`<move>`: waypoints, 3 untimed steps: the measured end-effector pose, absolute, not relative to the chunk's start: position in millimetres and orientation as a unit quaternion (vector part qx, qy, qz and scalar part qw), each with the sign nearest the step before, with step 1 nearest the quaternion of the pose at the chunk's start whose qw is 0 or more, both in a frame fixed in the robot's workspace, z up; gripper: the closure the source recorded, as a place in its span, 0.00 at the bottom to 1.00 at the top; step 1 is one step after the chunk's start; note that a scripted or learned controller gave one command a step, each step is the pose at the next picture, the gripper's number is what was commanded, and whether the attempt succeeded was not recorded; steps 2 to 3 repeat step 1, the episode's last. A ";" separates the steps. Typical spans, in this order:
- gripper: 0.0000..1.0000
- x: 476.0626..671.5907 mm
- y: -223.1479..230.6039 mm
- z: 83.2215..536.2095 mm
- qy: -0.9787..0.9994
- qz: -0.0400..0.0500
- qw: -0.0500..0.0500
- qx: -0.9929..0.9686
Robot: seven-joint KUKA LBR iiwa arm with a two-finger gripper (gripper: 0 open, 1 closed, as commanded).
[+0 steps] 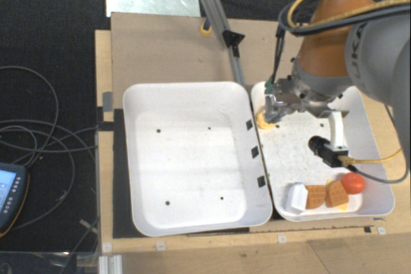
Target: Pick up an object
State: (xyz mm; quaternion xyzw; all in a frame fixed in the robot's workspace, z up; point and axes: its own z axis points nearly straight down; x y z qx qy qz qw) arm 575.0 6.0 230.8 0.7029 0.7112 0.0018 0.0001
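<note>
Partly hidden under the gripper (275,107): a yellow object (262,120).

Two bins sit side by side on the bench (128,48), the left bin (138,157) beside the right bin (379,157). In the right bin's near corner lie a small block (296,197), two waffle-like pieces (325,195) and a tomato (352,183) in a row. The gripper (275,106) hangs over that bin's far left part, above a small object (264,120).
</note>
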 end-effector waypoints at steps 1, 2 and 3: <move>1.00 561.6 60.7 222.1 0.711 0.001 -0.001 0.703; 1.00 561.6 60.7 222.1 0.711 0.001 -0.001 0.703; 1.00 561.6 60.7 222.1 0.711 0.001 -0.001 0.703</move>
